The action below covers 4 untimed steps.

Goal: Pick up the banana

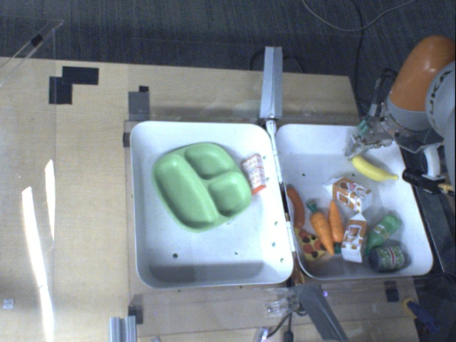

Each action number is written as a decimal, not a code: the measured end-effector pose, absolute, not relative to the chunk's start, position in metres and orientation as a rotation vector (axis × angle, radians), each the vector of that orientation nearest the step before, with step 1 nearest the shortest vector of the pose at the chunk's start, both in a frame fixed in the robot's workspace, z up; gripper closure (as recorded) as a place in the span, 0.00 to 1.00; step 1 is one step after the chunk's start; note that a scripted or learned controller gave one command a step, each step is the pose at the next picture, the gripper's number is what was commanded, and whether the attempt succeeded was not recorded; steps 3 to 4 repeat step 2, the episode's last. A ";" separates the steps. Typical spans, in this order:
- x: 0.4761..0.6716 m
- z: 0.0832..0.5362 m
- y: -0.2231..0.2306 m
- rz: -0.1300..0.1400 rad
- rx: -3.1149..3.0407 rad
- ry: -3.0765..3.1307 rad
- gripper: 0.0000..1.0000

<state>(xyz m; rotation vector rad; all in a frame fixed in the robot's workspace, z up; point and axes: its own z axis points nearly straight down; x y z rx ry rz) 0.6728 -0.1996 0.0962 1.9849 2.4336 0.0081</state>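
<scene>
Partly blurred tool (pixel 367 140) above banana (pixel 375 169)

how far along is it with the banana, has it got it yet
Not yet. Done: the arm has reached into the right bin, and its gripper sits at the bin's far right part, just up and left of the banana. In hand: nothing visibly; the banana lies on the bin floor, not between the gripper's tips. Left: lower onto the banana, close on it, and lift it clear.
</scene>
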 end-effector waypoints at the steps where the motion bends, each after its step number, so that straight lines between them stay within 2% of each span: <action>1: 0.670 0.223 -0.157 0.003 2.166 2.272 1.00; 2: 0.670 0.223 -0.157 0.002 2.165 2.274 0.00; 4: 0.670 0.223 -0.157 0.002 2.165 2.274 0.00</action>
